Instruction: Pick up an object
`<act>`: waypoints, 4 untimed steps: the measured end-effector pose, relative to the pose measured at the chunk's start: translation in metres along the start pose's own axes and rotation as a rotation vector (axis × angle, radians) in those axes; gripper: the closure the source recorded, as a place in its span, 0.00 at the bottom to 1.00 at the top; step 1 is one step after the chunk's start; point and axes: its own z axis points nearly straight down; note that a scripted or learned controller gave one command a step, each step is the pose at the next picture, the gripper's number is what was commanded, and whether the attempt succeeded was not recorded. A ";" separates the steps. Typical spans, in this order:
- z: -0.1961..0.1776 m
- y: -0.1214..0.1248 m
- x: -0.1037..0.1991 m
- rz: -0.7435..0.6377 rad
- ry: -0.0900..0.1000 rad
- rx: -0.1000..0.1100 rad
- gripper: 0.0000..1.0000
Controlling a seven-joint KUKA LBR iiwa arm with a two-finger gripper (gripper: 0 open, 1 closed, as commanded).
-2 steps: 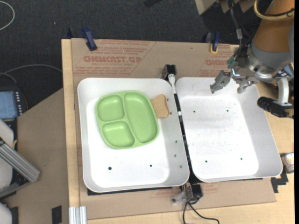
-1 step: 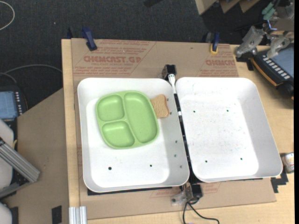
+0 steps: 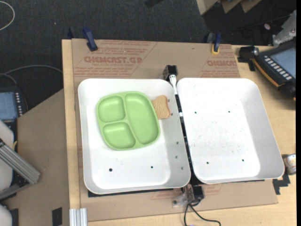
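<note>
Both white bins sat side by side; the left bin (image 3: 94,173) held a green divided plate (image 3: 128,120) with a tan cracker-like piece (image 3: 162,107) touching its right rim. Nothing had yet been picked up, so the whole grasp remained to be done.

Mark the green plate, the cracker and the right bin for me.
green plate (image 3: 128,120), camera view, middle divider.
cracker (image 3: 162,107), camera view, its centre.
right bin (image 3: 225,131), camera view, bare floor.

Your bench (image 3: 117,55): brown board top with red lettering. Two shallow white bins sit on it, touching: left bin (image 3: 94,173), right bin (image 3: 225,126). Blue clamp (image 3: 89,39) at far left edge, another clamp (image 3: 216,44) far right.
</note>
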 end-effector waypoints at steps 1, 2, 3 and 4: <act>0.007 -0.058 0.053 -0.007 0.006 0.017 0.00; 0.030 -0.074 0.122 -0.011 0.005 0.021 0.00; 0.049 -0.074 0.186 -0.009 0.004 0.021 0.00; 0.037 -0.073 0.182 -0.003 0.004 0.015 1.00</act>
